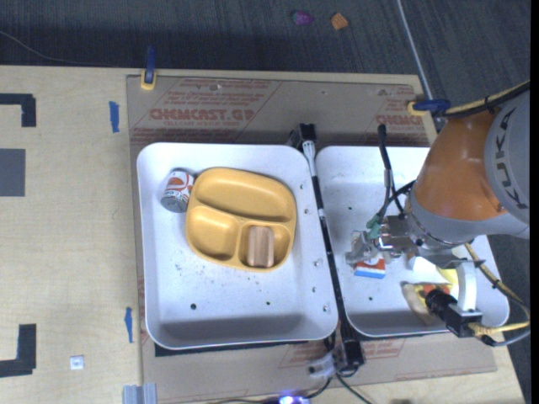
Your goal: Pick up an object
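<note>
Item: small red, white and blue packet [369,268], lower centre-right of frame in the right bin [354,314], just below the gripper [376,241]; likely light, thin, flat and slick, best pinched across its short edges; grip state indeterminable.

arm [472,175]: you lose its upper part off the right edge; its bulk covers the right bin's far right corner.
tool [370,247]: too small and cluttered, you can't tell how the fingers stand or whether they touch anything.
right bin [354,183]: right wall mostly hidden under the arm.
red-white-blue item [369,268]: partly under the tool, can't identify it.
yellow object [421,297]: half covered by a black clamp and cables.
can [176,189]: one side tucked behind the yellow tray [240,217]; label unreadable.
</note>
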